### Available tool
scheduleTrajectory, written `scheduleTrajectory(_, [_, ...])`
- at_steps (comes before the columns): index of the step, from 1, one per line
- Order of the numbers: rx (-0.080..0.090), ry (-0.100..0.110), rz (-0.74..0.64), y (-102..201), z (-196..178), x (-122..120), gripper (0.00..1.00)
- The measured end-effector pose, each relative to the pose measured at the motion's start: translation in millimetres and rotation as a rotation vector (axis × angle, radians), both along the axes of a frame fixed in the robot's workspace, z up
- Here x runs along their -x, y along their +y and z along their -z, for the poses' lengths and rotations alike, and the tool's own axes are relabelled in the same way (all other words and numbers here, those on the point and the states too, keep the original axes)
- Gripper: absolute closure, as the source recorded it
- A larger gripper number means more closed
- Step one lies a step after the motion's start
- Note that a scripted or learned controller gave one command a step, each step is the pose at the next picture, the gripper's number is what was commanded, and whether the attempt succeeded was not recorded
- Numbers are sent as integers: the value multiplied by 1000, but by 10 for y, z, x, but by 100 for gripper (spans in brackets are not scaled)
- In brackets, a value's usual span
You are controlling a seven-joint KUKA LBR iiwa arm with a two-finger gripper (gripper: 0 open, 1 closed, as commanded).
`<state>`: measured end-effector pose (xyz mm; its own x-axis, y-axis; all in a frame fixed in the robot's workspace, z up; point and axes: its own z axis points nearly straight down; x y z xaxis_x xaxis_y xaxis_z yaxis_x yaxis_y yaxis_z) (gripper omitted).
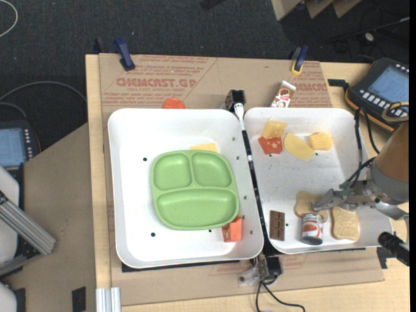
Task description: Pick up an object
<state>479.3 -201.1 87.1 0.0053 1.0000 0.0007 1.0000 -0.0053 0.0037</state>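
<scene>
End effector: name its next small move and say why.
Probably lower straight down. The end effector hangs in the right bin above a tan cookie-like piece, with the small can and bread slice close by, so sideways motion risks bumping them.

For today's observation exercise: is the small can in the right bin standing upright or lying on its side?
Upright. The can shows its round top toward the camera, with its label below, standing on the floor of the right bin beside the chocolate bar.

A light green divided plate [194,190] lay in the white left bin [123,174]. An orange block [233,230] touched the plate's lower right rim, and a pale yellow piece [204,148] peeked above it. Farther right sat a red-and-white can [312,227] and a brown chocolate bar [277,223].
</scene>
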Motion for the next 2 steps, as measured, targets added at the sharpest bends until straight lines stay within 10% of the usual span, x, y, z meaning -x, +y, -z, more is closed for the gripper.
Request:
scheduleTrajectory(1, [2, -6, -13, 828, 3, -405, 0])
scheduleTrajectory(2, [9, -9, -5, 2, -512, -1199, 0])
